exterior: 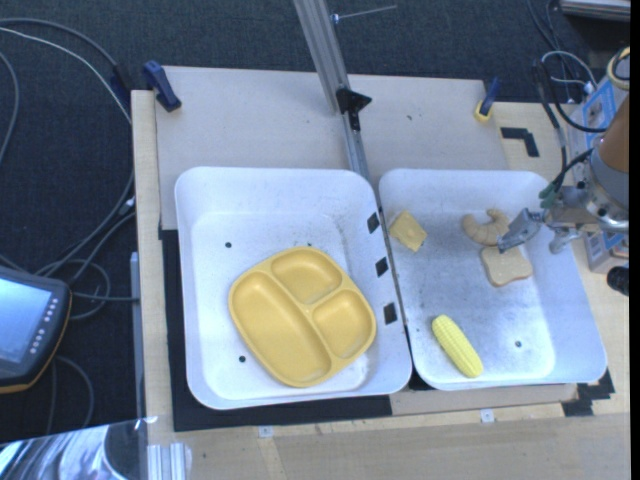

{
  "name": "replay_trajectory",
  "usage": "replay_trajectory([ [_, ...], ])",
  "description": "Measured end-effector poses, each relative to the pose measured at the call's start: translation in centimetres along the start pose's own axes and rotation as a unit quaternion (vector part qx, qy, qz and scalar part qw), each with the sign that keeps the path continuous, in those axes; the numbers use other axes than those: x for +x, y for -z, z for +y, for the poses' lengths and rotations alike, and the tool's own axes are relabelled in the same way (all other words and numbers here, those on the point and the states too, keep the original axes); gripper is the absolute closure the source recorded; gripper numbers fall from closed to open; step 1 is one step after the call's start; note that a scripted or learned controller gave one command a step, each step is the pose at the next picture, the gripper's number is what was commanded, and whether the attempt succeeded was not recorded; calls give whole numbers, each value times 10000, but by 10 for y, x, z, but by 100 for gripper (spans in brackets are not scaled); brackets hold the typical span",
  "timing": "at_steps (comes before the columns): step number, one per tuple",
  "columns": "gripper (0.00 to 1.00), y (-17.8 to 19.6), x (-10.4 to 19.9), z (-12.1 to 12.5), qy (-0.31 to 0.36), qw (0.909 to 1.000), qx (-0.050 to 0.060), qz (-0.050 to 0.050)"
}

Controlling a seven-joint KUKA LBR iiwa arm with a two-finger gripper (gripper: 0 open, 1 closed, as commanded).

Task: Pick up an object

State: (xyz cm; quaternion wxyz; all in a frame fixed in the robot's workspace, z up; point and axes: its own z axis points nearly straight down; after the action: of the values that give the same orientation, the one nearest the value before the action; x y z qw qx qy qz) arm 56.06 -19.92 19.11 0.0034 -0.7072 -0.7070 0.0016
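Right bin: a shallow white plastic bin [570, 318] with rounded corners and a floor speckled with dark scuffs; it is the landmark for all places below.
Corn: a yellow plastic corn cob [457, 346], long and ribbed, lies near the front edge of the right bin, left of its middle.
Cheese piece: a small pale yellow wedge-like block [407, 231] with a smooth surface lies in the back left corner of the right bin, near the dividing wall.
Tan curved piece: a tan, knobbly, curved toy [483, 228] lies in the back half of the right bin, near its middle.
Flat tan piece: a flat tan toy shaped like a slice of bread [505, 266] lies just in front of the curved piece, inside the right bin.
Gripper: the grey metal two-finger gripper [519, 234] is over the back right part of the right bin, just above the flat tan piece; whether its fingers are wide or narrow I cannot tell.
Left bin: a second shallow white plastic bin [200, 218] stands touching the left side of the right bin.
Plate: a glossy yellow plastic plate with three compartments [302, 314] lies in the left bin, toward the front.
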Motion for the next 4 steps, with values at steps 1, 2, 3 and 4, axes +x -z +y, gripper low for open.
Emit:
replay_trajectory([
  [1,0,-64,2,0,5,10000,6,4],
  [2,0,-95,1,2,7,10000,-58,-25],
  [3,100,-82,1,4,12,10000,-86,-26],
  [4,100,-20,-3,11,8,10000,-74,-26],
])
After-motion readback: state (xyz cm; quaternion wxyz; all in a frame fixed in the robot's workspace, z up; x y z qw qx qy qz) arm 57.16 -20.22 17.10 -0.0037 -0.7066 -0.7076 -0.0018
